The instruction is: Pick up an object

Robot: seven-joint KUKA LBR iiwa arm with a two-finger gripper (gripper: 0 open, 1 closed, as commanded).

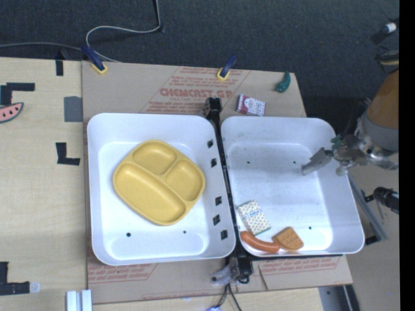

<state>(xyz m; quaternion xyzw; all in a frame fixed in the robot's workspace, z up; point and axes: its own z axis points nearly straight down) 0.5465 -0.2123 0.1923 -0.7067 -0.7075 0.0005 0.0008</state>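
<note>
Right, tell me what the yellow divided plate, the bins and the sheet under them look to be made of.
Yellow divided plate: likely moulded plastic, matte to slightly glossy, with smooth rounded compartment ridges and one uniform colour.
Bins: probably thin rigid plastic, white, with soft sheen and rounded rims; the right one looks scuffed and speckled.
Sheet: cardboard, brown and matte with red printed lettering.

Dark carpet fills the upper frame; a pale wooden bench with a cardboard sheet lies below.
</note>
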